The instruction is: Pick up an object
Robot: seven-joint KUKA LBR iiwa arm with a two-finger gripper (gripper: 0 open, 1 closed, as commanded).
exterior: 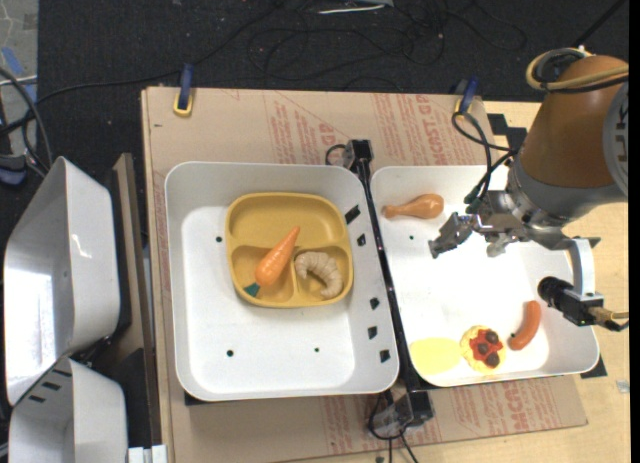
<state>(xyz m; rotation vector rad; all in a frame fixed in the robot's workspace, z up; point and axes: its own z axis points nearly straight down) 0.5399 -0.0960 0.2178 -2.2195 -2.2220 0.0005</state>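
Here we are over the desk [300, 116], two shallow white bins side by side, and nothing has been lifted yet. The grey arm with its orange band [575, 116] reaches in from the right and hangs over the right-hand white bin [440, 281]. Its dark two-finger tool [452, 236] points left, hovering above bare bin floor near the upper middle. Whether that tool is spread or pressed together, I cannot tell from this angle; what is plain is that nothing sits in it.

Closest candidate: the tan plastic chicken drumstick [415, 208], lying flat near the top of the right bin, just above and left of the tool, apart from it. Further down, near the lower edge, there is a flat pale yellow disc [433, 354], beside it a small round yellow tart with red and dark toppings [483, 346], and just right of that a slanted reddish sausage [525, 325].

Over in the left-hand white bin [200, 251], a yellow divided plastic plate [290, 209] carries an orange toy carrot [277, 257] and a pale curled shrimp [322, 273], each in its own compartment, well away from the arm.

So the score, by my reading: approach under way, grasp not yet made. Still to come are settling on a target, likely the drumstick, lowering, closing and lifting clear.
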